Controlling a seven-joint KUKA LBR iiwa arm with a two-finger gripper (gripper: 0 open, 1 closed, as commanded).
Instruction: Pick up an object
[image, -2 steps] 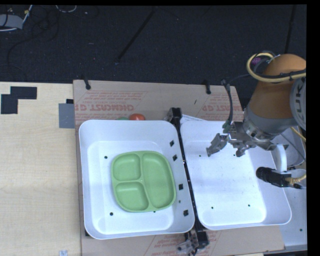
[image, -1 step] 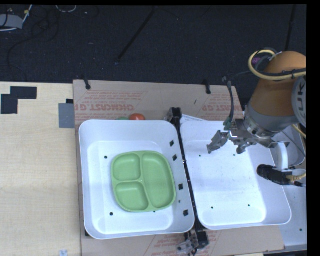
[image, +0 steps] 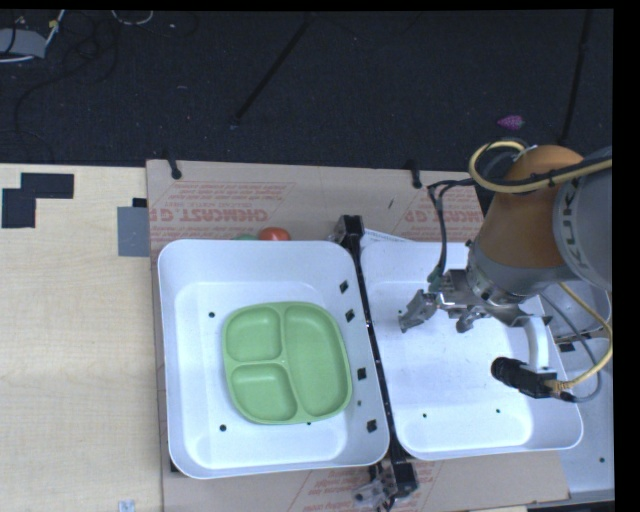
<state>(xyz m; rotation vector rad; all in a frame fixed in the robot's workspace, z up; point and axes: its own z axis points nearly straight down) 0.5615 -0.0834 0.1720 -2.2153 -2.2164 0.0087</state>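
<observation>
Hovering spread over the right bin (image: 500, 420), the pincer (image: 440, 312) grips nothing; a glossy 3-compartment green plate (image: 286, 362) lies left.

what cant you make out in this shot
- Gripper, camera view: the fingers are small and blurred, so open or shut is unclear, as is anything between them.
- Red object behind the left bin: the bin's rim hides most of it.
- Right bin: the arm covers its upper right part.
- Green divided plate: compartment contents, if any, too faint to see.
</observation>
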